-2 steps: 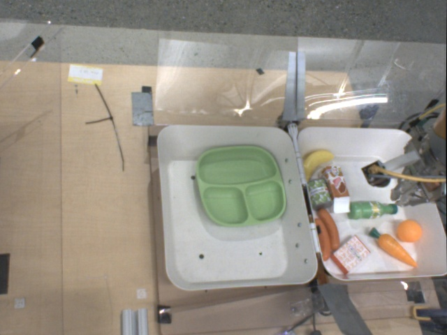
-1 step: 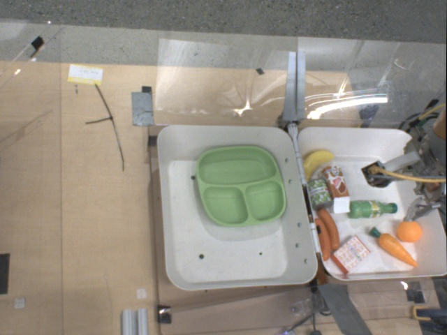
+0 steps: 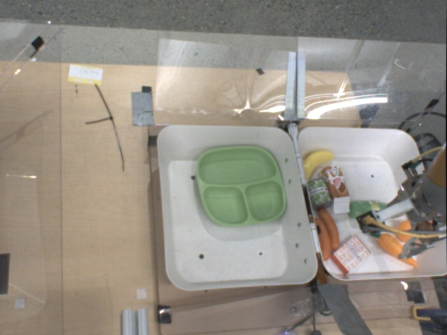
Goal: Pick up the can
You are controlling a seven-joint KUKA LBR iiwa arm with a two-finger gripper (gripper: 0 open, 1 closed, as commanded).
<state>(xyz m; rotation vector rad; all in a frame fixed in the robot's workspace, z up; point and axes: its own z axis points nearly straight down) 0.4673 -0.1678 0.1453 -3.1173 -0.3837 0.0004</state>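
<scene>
The can [image 3: 319,192], small with a dark green label, lies against the left wall of the right bin [image 3: 370,165], just below a yellow banana [image 3: 318,162] and beside a red and white carton [image 3: 337,181]. My gripper [image 3: 419,223] hangs low over the right side of that bin, well to the right of the can and apart from it. Under and beside the gripper lie orange carrot-like pieces [image 3: 394,243]. Nothing is visibly held.
The left bin [image 3: 174,257] holds a green divided plate [image 3: 242,185]. In the right bin there are also orange sausages [image 3: 327,232], a small patterned box [image 3: 351,252] and a green packet [image 3: 363,208]. A metal divider [image 3: 296,89] stands behind the bins.
</scene>
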